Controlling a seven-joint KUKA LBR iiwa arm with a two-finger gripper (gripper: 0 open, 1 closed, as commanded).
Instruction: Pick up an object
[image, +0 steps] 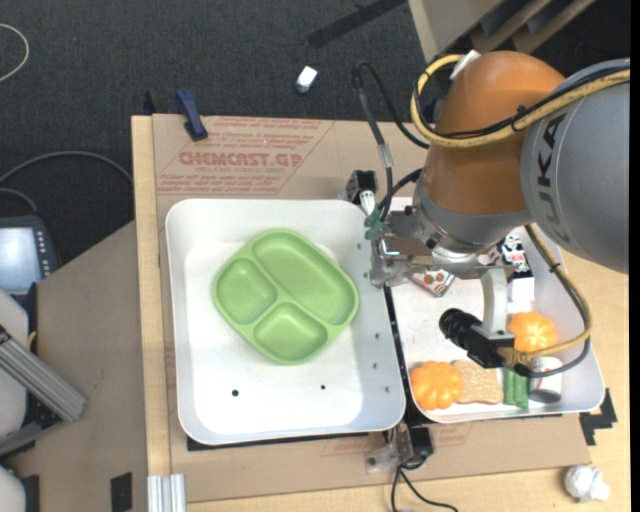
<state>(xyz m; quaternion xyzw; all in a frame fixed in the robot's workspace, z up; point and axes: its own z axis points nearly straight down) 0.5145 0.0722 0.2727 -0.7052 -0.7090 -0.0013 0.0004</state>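
My gripper (425, 262) hangs under the big grey and orange wrist, over the far left part of the right bin (590, 375). The arm covers it from above. Just beneath it lies a small red and white patterned piece (436, 283). In the same bin, an orange pumpkin-shaped toy (435, 386) sits at the near left with a tan slice of toast (479, 383) beside it. A round orange fruit (530, 331) lies further right, and a green stick-like piece (515, 391) is near the front edge.
The left bin (200, 390) holds a light green divided plate (286, 295). A black and white patterned item (515, 248) peeks out by the arm at the right bin's far side. The rim between the two bins runs just left of the gripper.
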